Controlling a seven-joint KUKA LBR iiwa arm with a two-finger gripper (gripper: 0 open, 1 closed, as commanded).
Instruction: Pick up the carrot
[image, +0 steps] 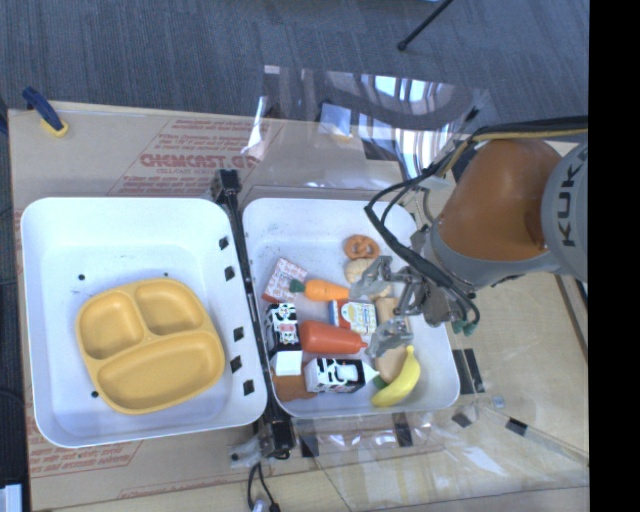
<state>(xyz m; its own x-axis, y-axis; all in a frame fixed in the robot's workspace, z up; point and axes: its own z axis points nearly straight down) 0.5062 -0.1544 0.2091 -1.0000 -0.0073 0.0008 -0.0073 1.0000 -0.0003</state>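
Two bins on the worktop (100, 130), and the carrot (325, 291) is in the right bin (300, 215), lying flat in the toy clutter with its green tip left. My hand (390, 305) hovers just right of it, low over the pile; can't tell if it's spread or pinched. Yellow plate (150, 345) sits alone in the left bin (60, 230).

Bench (100, 130) with two white bins (40, 300)

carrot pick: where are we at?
Done: the gripper is down in the right bin, among the toys. In hand: nothing that I can see; the carrot lies on the bin floor just to its left, beside the banana clutter. Left: grasp and lift.
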